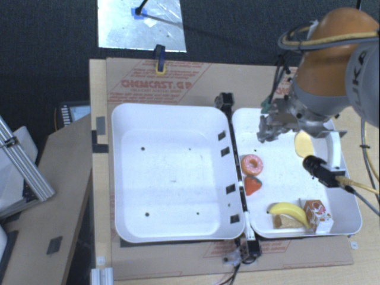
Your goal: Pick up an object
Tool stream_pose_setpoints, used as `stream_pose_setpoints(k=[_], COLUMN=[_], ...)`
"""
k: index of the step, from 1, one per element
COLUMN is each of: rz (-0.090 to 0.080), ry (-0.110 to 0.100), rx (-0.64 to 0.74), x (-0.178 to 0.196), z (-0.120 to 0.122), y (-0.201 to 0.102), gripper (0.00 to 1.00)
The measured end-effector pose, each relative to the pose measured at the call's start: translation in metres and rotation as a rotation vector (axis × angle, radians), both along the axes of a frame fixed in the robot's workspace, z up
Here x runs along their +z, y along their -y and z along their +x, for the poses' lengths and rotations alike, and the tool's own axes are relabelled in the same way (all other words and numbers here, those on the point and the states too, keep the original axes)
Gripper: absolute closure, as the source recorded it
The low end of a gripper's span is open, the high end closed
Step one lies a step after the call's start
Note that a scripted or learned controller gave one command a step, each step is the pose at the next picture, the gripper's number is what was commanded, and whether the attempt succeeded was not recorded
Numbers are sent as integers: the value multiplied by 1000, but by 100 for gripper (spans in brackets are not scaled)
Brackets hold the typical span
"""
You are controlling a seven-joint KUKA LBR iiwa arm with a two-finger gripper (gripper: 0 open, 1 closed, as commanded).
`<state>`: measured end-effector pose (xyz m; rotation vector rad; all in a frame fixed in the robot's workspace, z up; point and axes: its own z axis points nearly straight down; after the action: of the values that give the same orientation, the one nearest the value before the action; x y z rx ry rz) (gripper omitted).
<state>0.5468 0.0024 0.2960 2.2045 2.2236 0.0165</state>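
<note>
Two shallow white bins sit side by side on the counter [98,177], over a sheet of cardboard printed with red lettering [155,83]. The left bin [127,123] shows bare white floor with a few small dark dots. The right bin [350,218] carries the objects.

The grey arm with its orange band [341,31] reaches in from three o'clock and hangs over the twelve o'clock half of the right bin. Its claw [268,134] points down near the bin's ten o'clock corner, close to the divider between the bins. The view is too blurred there to tell whether the claw is wide or narrow, and nothing can be seen between its tips.

Just at six o'clock of the claw lies a pink frosted doughnut [252,164], and touching it at its six o'clock side is a red strawberry-like piece [253,185]. Both lie beside the divider. At the bin's six o'clock edge a yellow banana [288,211] curves over a tan slice of bread [285,222], and just at three o'clock of them stands a small red and white carton [316,212]. A pale yellow rounded piece [303,145] shows partly under the arm, at three o'clock of the claw. A black cylindrical fitting [317,170] juts from the arm above the bin floor.

Beyond the counter at twelve o'clock lies a shiny silver panel [119,22].
</note>
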Motion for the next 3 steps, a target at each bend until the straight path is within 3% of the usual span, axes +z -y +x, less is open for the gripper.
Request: stream_pose_setpoints(k=[1, 2, 3], rz=[3, 2, 0], ry=[-19, -9, -11], rx=[6, 2, 4], x=[-86, -65, -56], z=[8, 28, 28], y=[-114, -182, -178], gripper=[100, 100, 100])
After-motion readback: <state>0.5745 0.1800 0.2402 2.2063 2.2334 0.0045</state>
